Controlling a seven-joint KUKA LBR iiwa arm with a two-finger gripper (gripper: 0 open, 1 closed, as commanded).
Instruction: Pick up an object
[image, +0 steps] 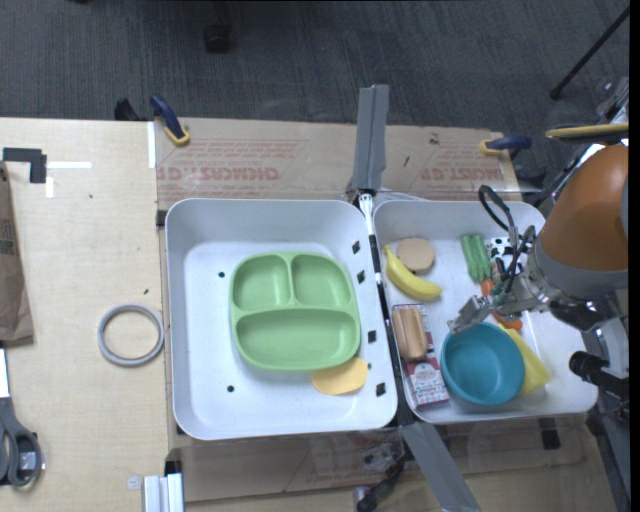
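My gripper (487, 308) hangs low in the right bin (560, 400), just above the far rim of a blue bowl (482, 366). A yellow object (535, 366) lies tucked against the bowl's right side. To the gripper's left are a banana (411, 279) and a round tan bun (415, 254). A green stick-shaped item (475, 256) lies just behind the gripper. An orange bit (510, 322) peeks out under the wrist. A brown bar (408, 331) and a red and white packet (425, 383) lie left of the bowl.
The left bin (190, 330) holds a green divided plate (294, 310) with a flat yellow-orange piece (340, 378) at its near edge. On the bench to the left lie a grey ring (131, 333) and scissors (18, 452). The arm's orange band (598, 210) looms over the right bin's right side.
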